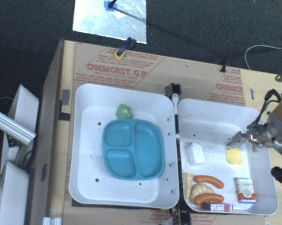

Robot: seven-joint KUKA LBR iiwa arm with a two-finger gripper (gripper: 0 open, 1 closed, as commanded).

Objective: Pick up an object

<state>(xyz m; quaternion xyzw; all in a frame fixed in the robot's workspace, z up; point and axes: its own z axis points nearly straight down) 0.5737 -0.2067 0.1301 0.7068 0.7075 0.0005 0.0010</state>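
Camera view: two white bins side by side on a bench.
Gripper (240,140): over the right bin (217,113), near its 3 o'clock side; whether it is open or closed cannot be told.
Yellow object (234,156): just at the gripper's 6 o'clock, lying on the bin floor.
White block (196,154): 9 o'clock of the yellow object.
Sausages (208,189): right bin, 6 o'clock.
Small carton (244,190): 5 o'clock corner.
Blue divided plate (133,148): left bin (84,179), centre.
Green object (124,112): 12 o'clock of the plate.

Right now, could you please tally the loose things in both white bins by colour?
Blue: 1, the divided plastic plate
Green: 1, the small round item
White: 1, the small block
Yellow: 1, the soft lump
Orange-brown: 2, the sausages
Red-and-white: 1, the small carton
Total: 7
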